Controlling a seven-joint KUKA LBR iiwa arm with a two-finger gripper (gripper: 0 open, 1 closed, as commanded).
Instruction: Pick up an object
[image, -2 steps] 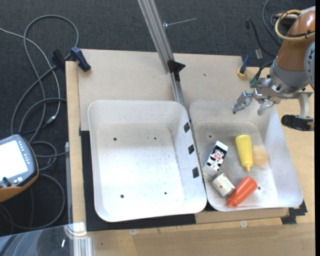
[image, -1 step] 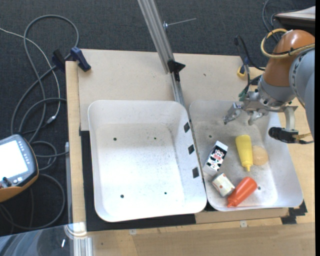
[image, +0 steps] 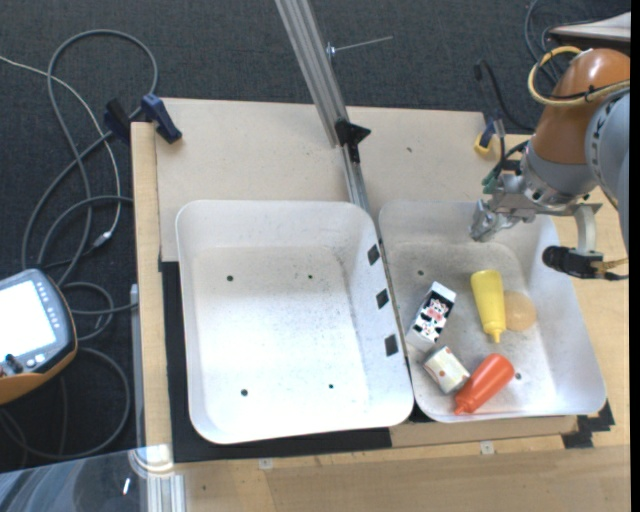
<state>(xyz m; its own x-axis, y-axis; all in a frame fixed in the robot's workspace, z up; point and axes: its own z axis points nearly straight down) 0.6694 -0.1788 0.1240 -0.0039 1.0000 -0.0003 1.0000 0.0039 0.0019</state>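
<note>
The right bin (image: 440, 240) holds a yellow bottle (image: 489, 302), a pale tan round piece (image: 520, 310) beside it, a small black-and-white patterned box (image: 433, 313), a small white cylinder with a red end (image: 446, 369) and an orange-red carrot-shaped object (image: 484, 384). My gripper (image: 484, 224) hangs over the bin's far part, above and behind the yellow bottle, apart from all the objects. Nothing shows between its fingers.
The left bin (image: 270, 310) lies beside the right one. A metal pole (image: 318, 80) slants down to the bins' shared edge. Clamps sit on the bench's far edge, cables and a pendant (image: 30, 335) lie on the floor at left.
</note>
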